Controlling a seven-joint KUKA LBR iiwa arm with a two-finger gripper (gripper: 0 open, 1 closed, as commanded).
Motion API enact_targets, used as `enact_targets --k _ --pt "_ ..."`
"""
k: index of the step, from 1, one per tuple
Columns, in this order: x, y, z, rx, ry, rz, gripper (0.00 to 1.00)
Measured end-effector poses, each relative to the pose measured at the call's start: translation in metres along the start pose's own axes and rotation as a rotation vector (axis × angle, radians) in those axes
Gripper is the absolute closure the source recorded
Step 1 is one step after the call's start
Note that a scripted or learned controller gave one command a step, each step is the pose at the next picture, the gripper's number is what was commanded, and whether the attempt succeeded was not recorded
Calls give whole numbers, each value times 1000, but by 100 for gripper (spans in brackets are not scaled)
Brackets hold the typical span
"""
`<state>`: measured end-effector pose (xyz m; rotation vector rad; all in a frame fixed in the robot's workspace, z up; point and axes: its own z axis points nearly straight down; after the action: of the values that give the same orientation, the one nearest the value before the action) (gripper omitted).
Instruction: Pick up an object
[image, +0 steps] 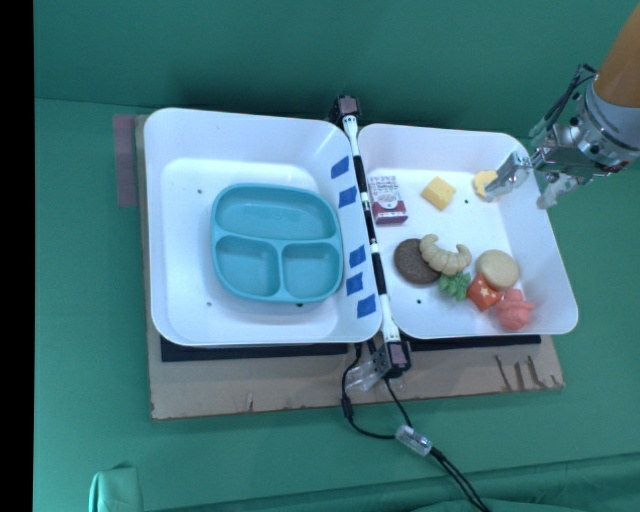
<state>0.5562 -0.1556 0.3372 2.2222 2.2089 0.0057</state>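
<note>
Gripper: metal two-finger gripper (530, 182) spread open over the right white bin (560, 300), holding nothing;
Nearby: small yellow-orange toy piece (485, 183) beside its left finger

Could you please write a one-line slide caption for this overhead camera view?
Gripper poised over the right bin of toy food, near a yellow piece; a teal tray sits in the left bin.

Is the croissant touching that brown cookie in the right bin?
Touching. In the camera view the croissant overlaps the upper right edge of the brown cookie, with no white bin floor showing between them.
</note>
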Motion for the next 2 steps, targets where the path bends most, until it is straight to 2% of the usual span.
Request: enact_targets --k 1,2 --pt "-11 46 150 -8 -5 0 0" --pt "-5 117 152 -6 -3 -2 0"
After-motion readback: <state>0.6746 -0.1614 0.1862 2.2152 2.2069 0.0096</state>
